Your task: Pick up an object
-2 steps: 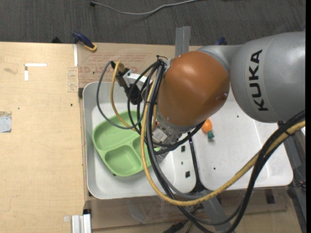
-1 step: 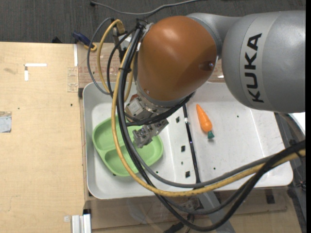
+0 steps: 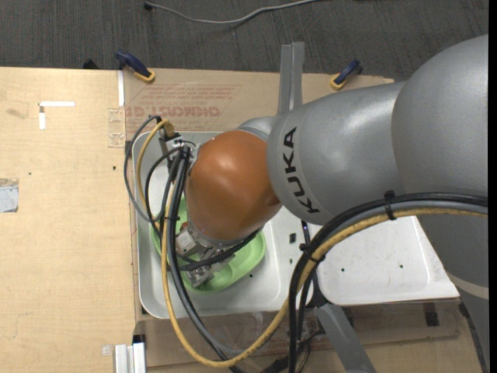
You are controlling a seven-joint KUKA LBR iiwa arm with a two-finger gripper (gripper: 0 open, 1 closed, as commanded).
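The grey arm with its orange band [image 3: 229, 185] reaches from the right down into the left white bin [image 3: 151, 298]. Its wrist and gripper [image 3: 203, 269] hang low over a light green object [image 3: 241, 264] lying in the bin's front half. The wrist and cables hide the fingertips. Part of the green object shows to the right of and below the wrist, and a sliver shows at the left.
Yellow and black cables [image 3: 167, 208] loop off the wrist over the bin's left side. The right white bin [image 3: 396, 266] lies mostly under the arm. A cardboard sheet [image 3: 62, 208] covers the bench at left. Clamps [image 3: 136, 66] hold the back edge.
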